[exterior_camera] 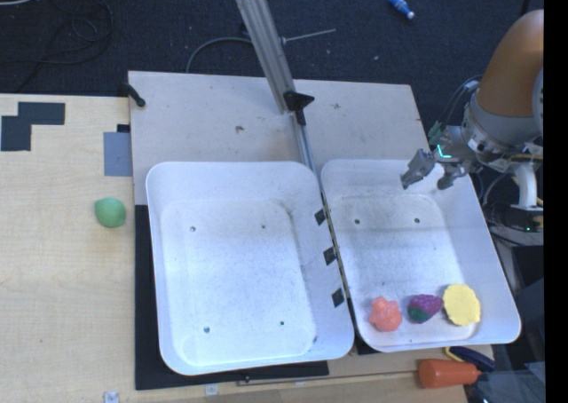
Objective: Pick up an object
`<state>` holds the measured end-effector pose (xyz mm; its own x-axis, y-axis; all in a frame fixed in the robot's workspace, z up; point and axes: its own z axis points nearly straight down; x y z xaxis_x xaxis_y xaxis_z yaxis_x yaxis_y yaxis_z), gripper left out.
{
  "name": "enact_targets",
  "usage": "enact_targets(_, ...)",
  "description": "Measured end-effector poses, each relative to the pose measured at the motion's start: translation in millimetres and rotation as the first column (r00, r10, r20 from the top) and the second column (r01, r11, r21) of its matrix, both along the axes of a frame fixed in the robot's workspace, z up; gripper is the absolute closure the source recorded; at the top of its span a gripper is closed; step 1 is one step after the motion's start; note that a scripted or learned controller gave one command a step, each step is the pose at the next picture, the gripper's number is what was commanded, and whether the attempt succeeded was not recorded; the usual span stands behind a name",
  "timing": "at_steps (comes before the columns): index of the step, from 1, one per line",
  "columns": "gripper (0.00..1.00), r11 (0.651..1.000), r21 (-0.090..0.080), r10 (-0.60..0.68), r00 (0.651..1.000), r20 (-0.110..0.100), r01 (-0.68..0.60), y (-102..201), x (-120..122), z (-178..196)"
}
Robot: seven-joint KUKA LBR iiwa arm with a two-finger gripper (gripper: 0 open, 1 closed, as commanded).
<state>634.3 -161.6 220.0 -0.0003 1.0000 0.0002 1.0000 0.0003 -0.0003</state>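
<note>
The right bin (479, 224) has three toys at its near edge, so the gripper (432, 170), hanging over the far corner with fingers apart and empty, should drop straight onto the yellow toy (461, 304).

White bins (177, 181) — green ball (110, 212)

Arm (515, 64) cut by right edge; orange obj (448, 373) partly behind bin rim (444, 345)

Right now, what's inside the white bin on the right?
In the right bin: a pink lump, purple object and yellow piece along its near edge. Nothing looks covered.
</note>
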Motion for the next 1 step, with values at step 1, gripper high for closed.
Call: enact_targets(1, 0.00, 1.000, 0.000, 0.000, 1.000, 0.000, 0.000, 0.0, 0.0, 0.0)
